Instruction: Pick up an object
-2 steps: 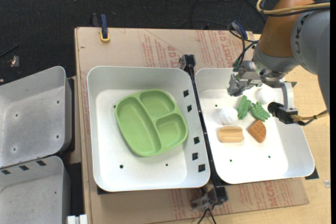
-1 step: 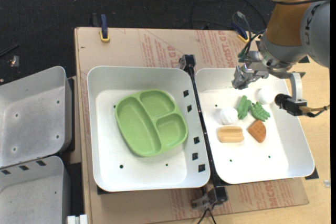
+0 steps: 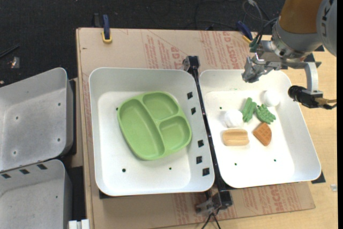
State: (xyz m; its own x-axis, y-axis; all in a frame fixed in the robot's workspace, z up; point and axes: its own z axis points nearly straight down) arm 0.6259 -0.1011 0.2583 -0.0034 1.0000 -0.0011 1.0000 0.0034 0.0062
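1. The right bin (image 3: 300,161) holds a cluster of small things in its middle: a tan bun (image 3: 235,138), an orange wedge (image 3: 262,134) just beside it at 3 o'clock, and a white lump (image 3: 233,117) touching or just above the bun at 12.
2. Two green pieces (image 3: 256,111) lie at the cluster's 12 to 1 o'clock, one upright-looking strip and one leafy bit, close together.
3. A white ball (image 3: 270,97) sits at 1 o'clock from the green pieces, near the bin's far wall.
4. The gripper (image 3: 252,73) hangs over the bin's far rim, at 11 o'clock from the ball and apart from every item; nothing shows between its fingers, and I cannot tell whether they are spread or closed.
5. The left bin (image 3: 102,169) holds a green plate (image 3: 154,125) with three compartments, tilted, near its centre.
6. Both bins rest on a cardboard sheet (image 3: 144,48).
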